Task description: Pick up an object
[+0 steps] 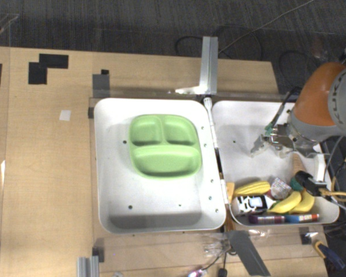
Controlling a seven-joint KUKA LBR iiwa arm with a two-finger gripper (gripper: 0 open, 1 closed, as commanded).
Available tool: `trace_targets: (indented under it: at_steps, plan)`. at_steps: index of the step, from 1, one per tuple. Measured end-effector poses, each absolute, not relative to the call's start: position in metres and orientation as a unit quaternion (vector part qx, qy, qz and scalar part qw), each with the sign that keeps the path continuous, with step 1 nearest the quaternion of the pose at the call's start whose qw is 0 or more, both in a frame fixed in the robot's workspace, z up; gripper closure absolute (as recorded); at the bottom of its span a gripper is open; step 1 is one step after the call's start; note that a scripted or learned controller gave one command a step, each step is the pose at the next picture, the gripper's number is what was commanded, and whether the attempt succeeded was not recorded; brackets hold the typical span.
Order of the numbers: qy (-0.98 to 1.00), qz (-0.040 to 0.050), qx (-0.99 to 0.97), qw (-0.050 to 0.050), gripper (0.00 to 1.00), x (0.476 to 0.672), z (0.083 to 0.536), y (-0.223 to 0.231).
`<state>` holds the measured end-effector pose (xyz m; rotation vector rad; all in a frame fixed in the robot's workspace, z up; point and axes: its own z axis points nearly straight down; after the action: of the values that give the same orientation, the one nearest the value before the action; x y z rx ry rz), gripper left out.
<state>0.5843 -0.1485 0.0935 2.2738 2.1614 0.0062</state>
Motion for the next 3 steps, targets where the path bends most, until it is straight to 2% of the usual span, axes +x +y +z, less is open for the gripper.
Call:
trace_targets:
  at_steps: [1,2,3]
  plan:
    - [0.735,0.0027,0.678,0.003,0.0,0.672,0.088,-0.15]
    - [0.755,0.0024,0.656,0.006,0.0,0.588,0.09,-0.204]
    - [0.755,0.0059,0.655,0.008,1.0,0.591,0.103,-0.202]
